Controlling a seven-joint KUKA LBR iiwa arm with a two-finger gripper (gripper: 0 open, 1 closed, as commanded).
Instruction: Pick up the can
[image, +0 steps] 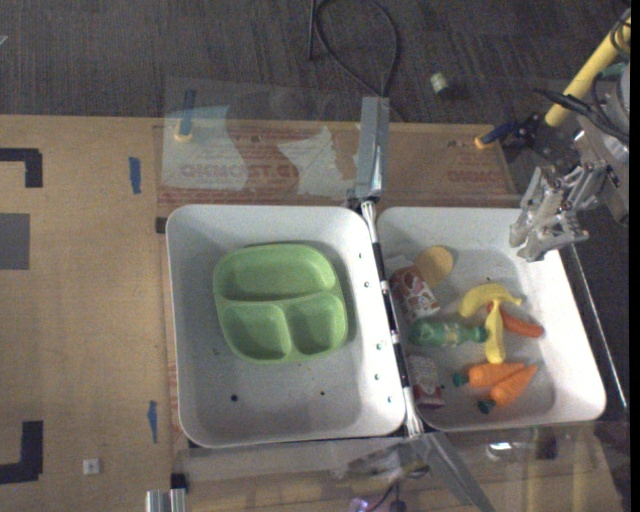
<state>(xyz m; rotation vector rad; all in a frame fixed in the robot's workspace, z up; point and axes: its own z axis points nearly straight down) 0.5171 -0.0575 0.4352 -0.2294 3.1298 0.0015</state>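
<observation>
so the small cylindrical can with the red and white printed label (414, 293) is lying in the right-hand shallow white plastic bin (585, 345), tucked against its left wall right by the divider between the two bins. looks like it's on its side, long axis running roughly far-left to near-right, but the label is blurry so i wouldn't swear to it.

the grey metal two-finger gripper (537, 243) hangs over the far right corner of that same bin, nothing between its fingers. whether they're spread or pressed together, i honestly can't tell from this angle.

so the can lies to the left and a bit nearer from the gripper, well apart. my guess is the move is a sweep left across the bin, then down.

room is the tricky bit. the round tan ball-like thing (436, 262) sits just beside the can's far end, and the green plastic bottle lying flat (446, 332) is just near of it. the yellow toy banana (491, 309) and the orange toy carrots (503, 380) are farther right. the wall on the left leaves little room for a finger there, so closing across the can's short side seems the safer bet.

the other bin (195, 250) holds a green divided plastic tray (281, 300), not in the way.
</observation>
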